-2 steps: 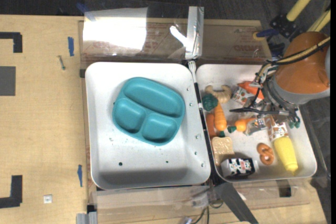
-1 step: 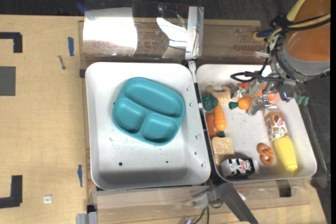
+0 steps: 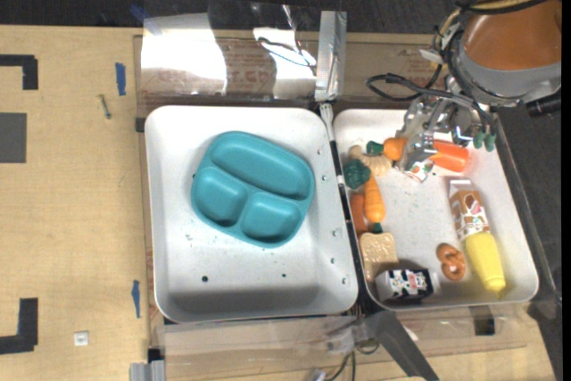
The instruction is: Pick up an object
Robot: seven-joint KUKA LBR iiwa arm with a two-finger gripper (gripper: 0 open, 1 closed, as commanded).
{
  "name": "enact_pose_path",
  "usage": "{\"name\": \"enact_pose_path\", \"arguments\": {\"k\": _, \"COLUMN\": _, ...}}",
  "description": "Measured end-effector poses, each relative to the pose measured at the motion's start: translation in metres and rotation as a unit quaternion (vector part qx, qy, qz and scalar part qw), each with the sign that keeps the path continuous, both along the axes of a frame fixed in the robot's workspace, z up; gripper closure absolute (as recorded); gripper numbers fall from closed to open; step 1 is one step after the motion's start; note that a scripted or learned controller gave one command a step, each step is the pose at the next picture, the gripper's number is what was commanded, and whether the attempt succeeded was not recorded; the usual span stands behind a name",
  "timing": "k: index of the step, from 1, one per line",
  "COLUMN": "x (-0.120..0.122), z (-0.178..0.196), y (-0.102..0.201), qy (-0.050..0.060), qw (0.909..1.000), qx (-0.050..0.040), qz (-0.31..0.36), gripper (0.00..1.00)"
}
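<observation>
I am seeing the arm reaching in from the right, bending down over the far part of the right bin. The pincer is hanging low there, just beside an orange toy and a small orange piece. Whether it is apart or together, I cannot tell. A carrot is lying near the bin's left wall. The left bin is carrying a teal divided plate.

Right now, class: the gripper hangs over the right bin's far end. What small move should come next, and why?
Probably a short descent. The gripper sits above small items at the right bin's far end, near an orange piece; nothing shows between its fingers, so lowering onto one item seems the sensible step.
</observation>
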State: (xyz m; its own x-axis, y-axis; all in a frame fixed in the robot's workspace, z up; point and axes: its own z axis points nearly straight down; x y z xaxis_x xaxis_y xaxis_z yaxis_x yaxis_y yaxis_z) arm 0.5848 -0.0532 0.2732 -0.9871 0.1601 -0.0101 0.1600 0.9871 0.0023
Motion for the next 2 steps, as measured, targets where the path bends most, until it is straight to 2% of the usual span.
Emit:
{"name": "enact_pose_path", "arguments": {"k": 1, "x": 0.0, "z": -0.001, "y": -0.001, "qy": 0.001, "qw": 1.0, "qx": -0.0004, "qz": -0.001, "gripper": 0.0}}
{"name": "enact_pose_path", "arguments": {"k": 2, "x": -0.093, "z": -0.088, "y": -0.01, "qy": 0.005, "qw": 0.9979, "qx": 0.0002, "qz": -0.065, "gripper": 0.0}}
